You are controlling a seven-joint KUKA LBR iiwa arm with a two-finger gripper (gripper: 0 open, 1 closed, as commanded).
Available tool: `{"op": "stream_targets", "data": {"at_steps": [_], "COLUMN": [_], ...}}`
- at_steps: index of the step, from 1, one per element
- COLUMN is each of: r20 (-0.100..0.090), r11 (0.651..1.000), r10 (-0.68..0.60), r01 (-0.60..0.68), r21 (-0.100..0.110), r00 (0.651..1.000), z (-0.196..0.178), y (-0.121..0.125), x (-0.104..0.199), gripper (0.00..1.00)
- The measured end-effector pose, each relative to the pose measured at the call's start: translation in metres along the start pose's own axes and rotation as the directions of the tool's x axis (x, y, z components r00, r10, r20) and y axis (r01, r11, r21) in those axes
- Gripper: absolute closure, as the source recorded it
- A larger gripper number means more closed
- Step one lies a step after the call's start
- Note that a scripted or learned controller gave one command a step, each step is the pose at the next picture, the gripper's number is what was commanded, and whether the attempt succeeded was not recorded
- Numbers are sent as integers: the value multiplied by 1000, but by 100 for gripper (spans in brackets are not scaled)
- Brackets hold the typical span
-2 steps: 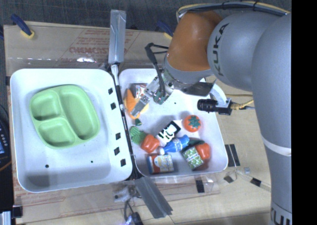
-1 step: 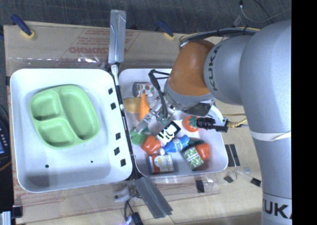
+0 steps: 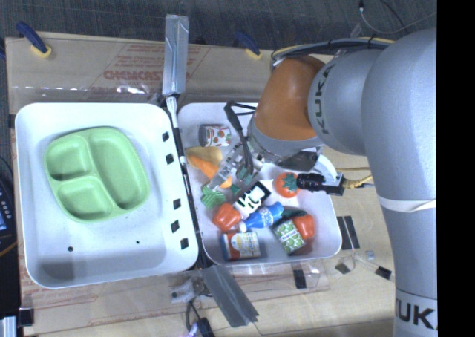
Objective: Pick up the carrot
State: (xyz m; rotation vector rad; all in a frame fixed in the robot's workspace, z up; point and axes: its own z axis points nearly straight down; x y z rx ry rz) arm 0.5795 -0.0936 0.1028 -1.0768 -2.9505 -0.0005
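Pincer (image 3: 239, 168) over carrot (image 3: 221, 177), grip unclear | right bin (image 3: 326, 243): toys | left bin (image 3: 30, 202): green tray (image 3: 95, 172)

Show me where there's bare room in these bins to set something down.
Left bin: bare floor below and right of the green divided plate, toward its near wall. Right bin: crowded, with carrot, cans, bottle and tomato packed under the gripper.

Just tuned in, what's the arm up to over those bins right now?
The arm reaches in from the right over the right bin, its gripper down among the cluttered toy groceries. It sits by the carrot, which lies near the bin's left wall. Whether it has a grip is unclear. The left bin holds a green divided plate.
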Motion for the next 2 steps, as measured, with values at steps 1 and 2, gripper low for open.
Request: {"op": "stream_targets", "data": {"at_steps": [1, 2], "r20": [3, -1], "r11": [989, 967], "r10": [-151, -257], "r01": [151, 257], "r21": [-1, 2], "r00": [989, 967], "z": [-91, -113], "y": [91, 86], "x": [-15, 5], "gripper": [100, 100]}}
